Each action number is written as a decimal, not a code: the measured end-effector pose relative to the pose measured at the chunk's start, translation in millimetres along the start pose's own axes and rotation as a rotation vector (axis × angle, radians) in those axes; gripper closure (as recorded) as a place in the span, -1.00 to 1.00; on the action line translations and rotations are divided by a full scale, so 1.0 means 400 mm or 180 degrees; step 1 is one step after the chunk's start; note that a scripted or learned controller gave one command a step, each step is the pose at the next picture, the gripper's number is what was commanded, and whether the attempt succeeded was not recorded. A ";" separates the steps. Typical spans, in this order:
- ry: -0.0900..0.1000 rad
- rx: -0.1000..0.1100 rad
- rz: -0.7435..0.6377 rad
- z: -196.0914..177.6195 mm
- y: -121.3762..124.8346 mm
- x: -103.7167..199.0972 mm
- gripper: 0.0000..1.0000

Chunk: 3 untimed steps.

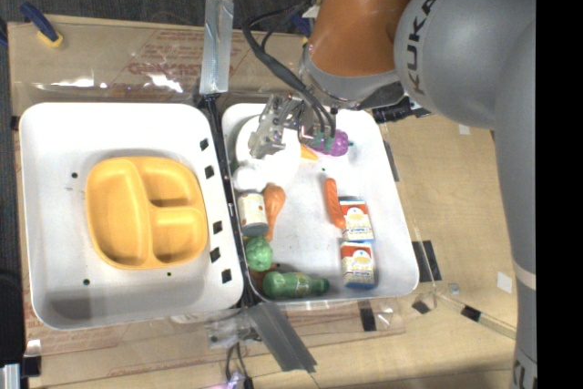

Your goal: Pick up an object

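Gripper [270,134] poised over upper part of right bin [393,196], finger spread indiscernible, nothing seen in its grasp. Purple toy [337,143] just right of gripper; carrot [273,199], two cartons [356,221] and green bottle [293,285] below it.

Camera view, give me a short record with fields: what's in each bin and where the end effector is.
left bin: yellow divided plate
right bin: purple toy, two carrots, small can, two juice cartons, green round item, green bottle
end effector: over the right bin's upper left corner
end effector fingers: cannot tell
held object: none visible
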State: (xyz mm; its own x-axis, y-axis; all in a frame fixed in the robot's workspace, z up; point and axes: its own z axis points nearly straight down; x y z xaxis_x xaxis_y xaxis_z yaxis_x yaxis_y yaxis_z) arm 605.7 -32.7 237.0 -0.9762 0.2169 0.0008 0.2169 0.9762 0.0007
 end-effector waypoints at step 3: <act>-0.0015 0.0002 -0.0162 -0.128 -0.086 -0.126 1.00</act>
